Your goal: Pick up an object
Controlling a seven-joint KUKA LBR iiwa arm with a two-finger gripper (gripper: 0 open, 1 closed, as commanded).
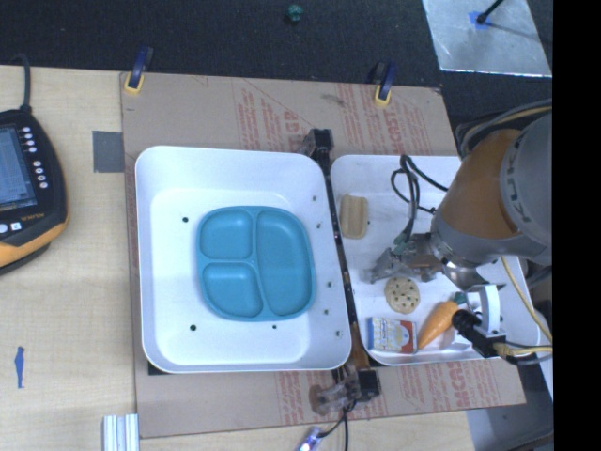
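The right bin (376, 172) holds several small items: a tan bread-like piece (354, 216) near its left wall, a round speckled cookie (402, 294), an orange carrot-shaped piece (438, 324) and a small white and red carton (391, 334) at the front. My gripper (392, 262) hangs low over the middle of this bin, just above the cookie and right of the bread piece. Nothing is visibly held between its grey fingers. The arm's orange band (481, 191) and grey body cover the bin's right part.
The left bin (164, 172) holds a blue three-compartment plate (255, 261). A teach pendant (26, 191) lies at the bench's left edge. Clamps (138, 69) pin the cardboard sheet at the back. Black cables (410, 191) loop over the right bin.
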